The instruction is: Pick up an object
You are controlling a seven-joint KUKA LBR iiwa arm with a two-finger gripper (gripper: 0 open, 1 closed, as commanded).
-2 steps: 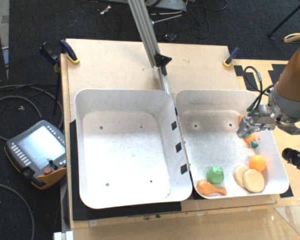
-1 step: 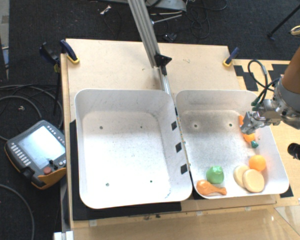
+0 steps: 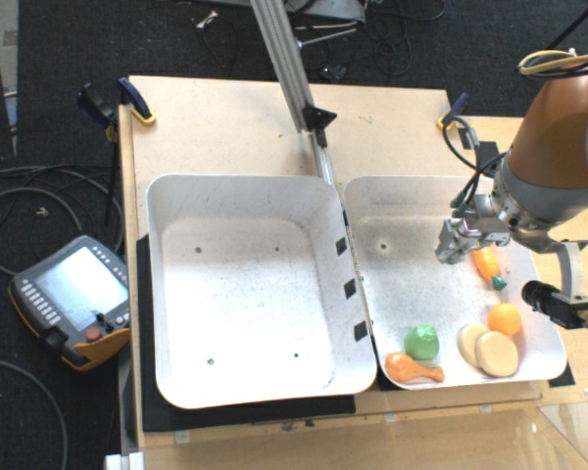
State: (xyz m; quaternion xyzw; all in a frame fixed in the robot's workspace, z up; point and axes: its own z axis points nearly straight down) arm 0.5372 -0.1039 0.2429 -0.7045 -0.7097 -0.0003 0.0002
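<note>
Where the grey arm with its orange band comes in from the right of the camera view: gripper [image 3: 455, 244] low over the upper middle of the right bin [image 3: 392, 209], metallic fingers pointing down and left. Whether spread or closed, impossible to tell at this size; nothing visibly clamped between them.

Just right of the gripper, close by its side: a small orange carrot-like piece with a green tip [image 3: 488, 264], lying on the bin floor. Further toward the near right corner: an orange ball [image 3: 505, 319], and touching below it a pair of pale round slices [image 3: 489, 350]. Left of those, along the near wall: a green round object [image 3: 422, 342] and, just beside it, an orange pear-shaped item [image 3: 412, 368].

Alongside: left bin [image 3: 245, 282], edge to edge with the right one. On the floor at far left: a handheld control pendant [image 3: 73, 302].
</note>
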